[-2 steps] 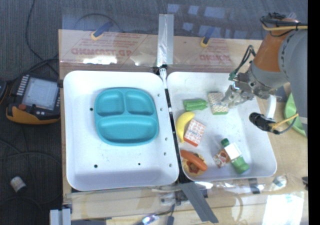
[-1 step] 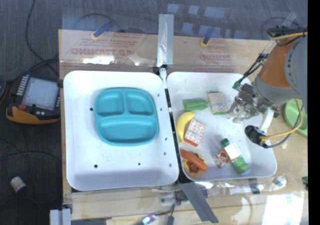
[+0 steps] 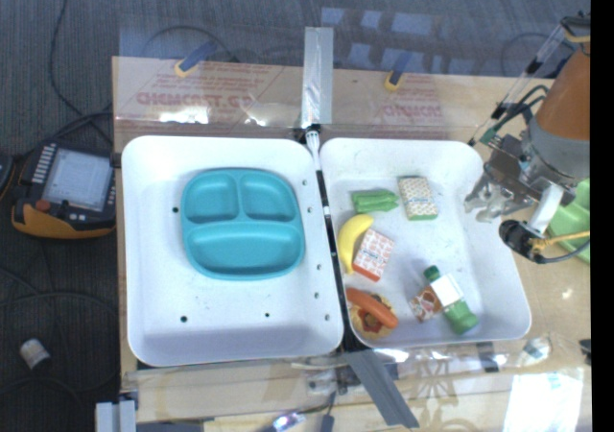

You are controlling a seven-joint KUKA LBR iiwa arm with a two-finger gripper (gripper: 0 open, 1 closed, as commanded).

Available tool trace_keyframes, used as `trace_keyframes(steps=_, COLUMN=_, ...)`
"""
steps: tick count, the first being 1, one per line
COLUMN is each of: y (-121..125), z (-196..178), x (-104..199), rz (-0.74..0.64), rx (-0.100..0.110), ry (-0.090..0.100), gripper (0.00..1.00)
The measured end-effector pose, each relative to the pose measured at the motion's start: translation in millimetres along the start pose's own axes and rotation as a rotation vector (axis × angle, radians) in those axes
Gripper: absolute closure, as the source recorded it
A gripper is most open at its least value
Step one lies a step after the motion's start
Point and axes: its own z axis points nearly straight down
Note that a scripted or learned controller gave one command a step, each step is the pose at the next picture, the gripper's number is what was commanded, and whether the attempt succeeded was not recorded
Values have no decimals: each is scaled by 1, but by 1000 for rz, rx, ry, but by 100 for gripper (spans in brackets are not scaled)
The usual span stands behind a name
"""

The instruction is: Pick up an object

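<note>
Objects for picking lie in the right bin (image 3: 499, 257): banana (image 3: 351, 236), green bottle (image 3: 451, 301), small cartons. Gripper (image 3: 491, 200) hovers at the bin's right rim, holding nothing; finger state cannot be told. Step: approach. Next: choose a target and descend.

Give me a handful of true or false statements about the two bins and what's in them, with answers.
1. The blue plate lies in the left bin. True.
2. The banana lies in the left bin. False: it is in the right bin, near the divider.
3. The green bottle lies on its side in the right bin. True.
4. The gripper sits over the blue plate. False: it is at the right bin's right edge.
5. The banana sits on the blue plate. False: the two are in different bins.
</note>
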Motion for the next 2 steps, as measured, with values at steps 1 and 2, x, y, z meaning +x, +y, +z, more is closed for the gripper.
trace_keyframes(steps=1, y=45, z=-109, x=15, rz=-149, rx=-1, ry=-1, gripper=100)
trace_keyframes(steps=2, y=99, z=-212, x=41, rz=-238, rx=-3, ry=-3, gripper=100)
